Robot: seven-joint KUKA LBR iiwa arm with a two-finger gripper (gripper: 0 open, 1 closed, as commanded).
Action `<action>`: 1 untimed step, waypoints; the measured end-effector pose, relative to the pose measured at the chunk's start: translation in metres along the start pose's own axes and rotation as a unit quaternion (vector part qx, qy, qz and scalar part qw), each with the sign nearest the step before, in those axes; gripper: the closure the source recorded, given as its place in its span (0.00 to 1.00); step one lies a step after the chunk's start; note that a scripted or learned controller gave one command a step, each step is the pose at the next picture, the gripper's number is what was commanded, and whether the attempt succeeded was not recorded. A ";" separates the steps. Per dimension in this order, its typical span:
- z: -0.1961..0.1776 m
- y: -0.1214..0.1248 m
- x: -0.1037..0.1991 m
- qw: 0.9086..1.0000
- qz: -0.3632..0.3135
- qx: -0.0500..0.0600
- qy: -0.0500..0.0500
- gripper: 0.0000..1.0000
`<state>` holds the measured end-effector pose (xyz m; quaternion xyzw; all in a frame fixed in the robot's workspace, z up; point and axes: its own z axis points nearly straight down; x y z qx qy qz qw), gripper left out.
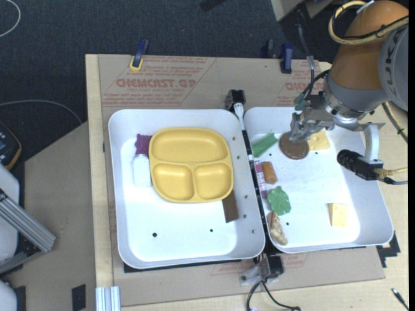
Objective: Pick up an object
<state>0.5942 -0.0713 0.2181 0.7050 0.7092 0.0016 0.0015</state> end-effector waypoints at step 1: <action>0.004 0.027 0.038 1.000 0.001 0.000 0.000 1.00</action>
